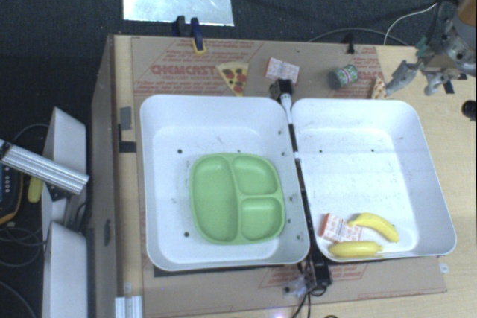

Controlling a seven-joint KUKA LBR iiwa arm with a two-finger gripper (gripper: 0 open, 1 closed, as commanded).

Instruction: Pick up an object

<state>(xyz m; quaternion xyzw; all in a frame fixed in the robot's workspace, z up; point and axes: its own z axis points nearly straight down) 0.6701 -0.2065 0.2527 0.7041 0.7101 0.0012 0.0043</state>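
From my remote seat I read the bench left to right. The left bin (160, 119) holds a green divided plate (237, 197), sitting toward the bin's 6 o'clock side and flat on the floor. Beyond the bins, on the cardboard at 12 o'clock, I see a pizza-slice toy (233, 77), then a small printed packet (282, 70), then a small can (345, 75) lying further right.

The right bin (358, 130) carries everything graspable down at its 6 o'clock edge: a red-and-white packet (335, 226), a banana (376, 226) curving just right of it, and a second banana (355, 249) lying below both, close against the packet and near the bin's front wall. The two bananas look close together, almost touching.

The gripper (417, 74) sits at roughly 1 o'clock from the right bin, outside its far right corner and well apart from the bananas. Its two fingers are spread, with nothing between them.
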